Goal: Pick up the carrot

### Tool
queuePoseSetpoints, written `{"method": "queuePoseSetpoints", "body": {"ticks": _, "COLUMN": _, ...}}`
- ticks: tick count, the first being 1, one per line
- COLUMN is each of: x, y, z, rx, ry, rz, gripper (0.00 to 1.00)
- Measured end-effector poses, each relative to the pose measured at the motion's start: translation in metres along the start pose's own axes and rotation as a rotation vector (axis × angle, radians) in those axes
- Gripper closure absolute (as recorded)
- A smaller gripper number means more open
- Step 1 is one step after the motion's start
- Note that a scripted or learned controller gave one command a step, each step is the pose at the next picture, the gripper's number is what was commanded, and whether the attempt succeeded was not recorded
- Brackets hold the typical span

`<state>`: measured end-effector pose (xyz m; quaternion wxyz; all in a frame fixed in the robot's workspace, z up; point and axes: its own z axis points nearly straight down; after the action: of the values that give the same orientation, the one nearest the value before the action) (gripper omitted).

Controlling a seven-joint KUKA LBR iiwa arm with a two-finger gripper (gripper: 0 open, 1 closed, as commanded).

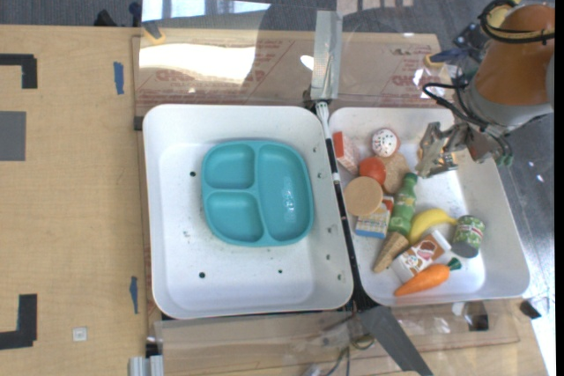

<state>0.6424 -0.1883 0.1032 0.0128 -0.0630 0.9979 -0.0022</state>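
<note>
Tool (438,152) hovering over the upper right part of the right bin (507,224), hung from the grey arm with its orange band (520,57); metal fingers spread apart, gripping nothing. Carrot (423,279) lying near the front edge of that bin, well apart from the tool, green top pointing right, just below a small carton (418,258). Around it: banana (429,222), green bottle (404,207), green can (468,235), ice-cream cone (389,251), tomato (371,169), round tan lid (363,195). Left bin (176,277) carrying a teal divided plate (258,192). Both bins side by side on the tan counter (62,189).
</note>
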Motion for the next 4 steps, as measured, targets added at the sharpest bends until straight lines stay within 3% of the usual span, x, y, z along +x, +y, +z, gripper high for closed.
{"method": "queuePoseSetpoints", "body": {"ticks": 1, "x": 0.02, "y": -0.005, "z": -0.083, "rx": -0.009, "ry": 0.011, "rz": -0.713, "gripper": 1.0}}
{"method": "queuePoseSetpoints", "body": {"ticks": 2, "x": 0.021, "y": -0.004, "z": -0.081, "rx": -0.012, "ry": 0.013, "rz": -0.713, "gripper": 0.0}}
{"method": "queuePoseSetpoints", "body": {"ticks": 3, "x": 0.002, "y": -0.005, "z": 0.002, "rx": -0.01, "ry": 0.011, "rz": -0.824, "gripper": 0.0}}
{"method": "queuePoseSetpoints", "body": {"ticks": 4, "x": -0.018, "y": -0.032, "z": 0.008, "rx": -0.004, "ry": 0.003, "rz": -0.619, "gripper": 0.0}}
